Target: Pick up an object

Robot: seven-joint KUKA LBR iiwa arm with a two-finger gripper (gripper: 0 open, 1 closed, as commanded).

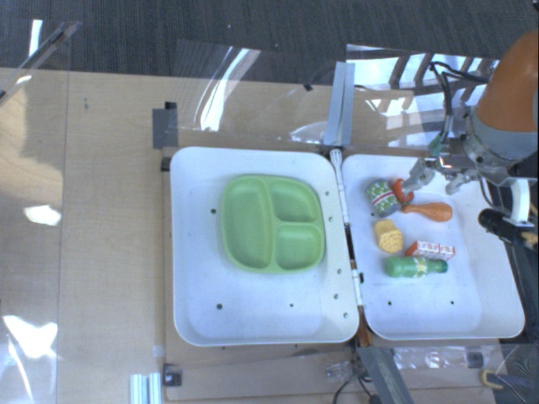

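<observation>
The right bin point(497, 310) holds several small items. A green and red can point(382, 194) lies at its upper left, with an orange drumstick-shaped piece point(429, 211) beside it. Below them are a yellow corn piece point(387, 236), a red and white box point(432, 248) and a green bottle point(414, 266) on its side. My gripper point(438, 180) hangs over the bin's upper part, just above the orange piece. It is open, with nothing between its fingers; the left fingertip point(416, 178) is close to the can.
The left bin point(194, 310) holds a green divided plate point(272, 223). A metal post point(340, 99) rises behind the seam between the bins. The arm's grey and orange body point(509, 99) covers the right bin's upper right corner.
</observation>
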